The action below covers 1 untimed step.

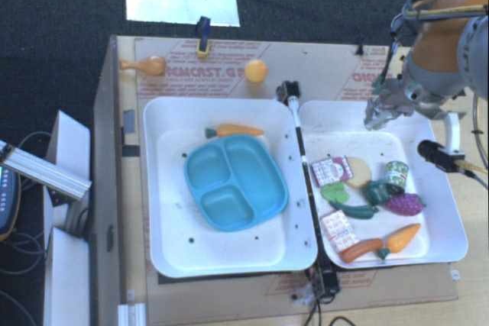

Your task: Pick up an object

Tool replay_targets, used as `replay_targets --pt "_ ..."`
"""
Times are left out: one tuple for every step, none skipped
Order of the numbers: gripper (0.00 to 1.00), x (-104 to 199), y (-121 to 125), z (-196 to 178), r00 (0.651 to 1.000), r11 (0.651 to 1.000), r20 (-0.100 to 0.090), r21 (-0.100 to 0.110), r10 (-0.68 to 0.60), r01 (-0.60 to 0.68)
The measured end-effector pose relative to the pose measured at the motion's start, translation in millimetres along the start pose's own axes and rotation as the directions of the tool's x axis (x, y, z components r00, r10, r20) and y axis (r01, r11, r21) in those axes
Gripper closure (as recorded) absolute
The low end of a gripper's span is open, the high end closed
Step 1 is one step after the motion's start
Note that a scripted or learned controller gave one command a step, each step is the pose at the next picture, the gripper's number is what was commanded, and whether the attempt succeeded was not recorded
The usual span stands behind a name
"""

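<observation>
**Gripper hovering over the right bin's far edge, toys lying nearer the camera**

The gripper (380, 116) is hanging above the far rim of the right bin (451, 229), and whether it is open or closed cannot be told from this angle. Nothing is showing between its tips. The toys are lying in that bin well on the camera's side of the gripper: a small can (396, 172), a purple grape bunch (405, 203), a round biscuit (357, 171), a pink packet (331, 171), a green pepper (353, 208) and an orange carrot (400, 237). The arm (451, 27) is reaching in from the right, its wrist bending down toward the bin. Left of the right bin, the other bin (164, 240) is holding a blue divided plate (235, 181).
</observation>
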<state>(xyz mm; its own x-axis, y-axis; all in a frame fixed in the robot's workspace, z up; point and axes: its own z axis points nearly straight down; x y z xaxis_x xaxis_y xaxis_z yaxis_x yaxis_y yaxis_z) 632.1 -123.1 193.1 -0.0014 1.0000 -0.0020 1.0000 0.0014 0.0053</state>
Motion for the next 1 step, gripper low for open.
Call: replay_targets --pt "0.0 0.5 -0.5 1.0 1.0 1.0 -0.001 0.002 0.0 0.0"
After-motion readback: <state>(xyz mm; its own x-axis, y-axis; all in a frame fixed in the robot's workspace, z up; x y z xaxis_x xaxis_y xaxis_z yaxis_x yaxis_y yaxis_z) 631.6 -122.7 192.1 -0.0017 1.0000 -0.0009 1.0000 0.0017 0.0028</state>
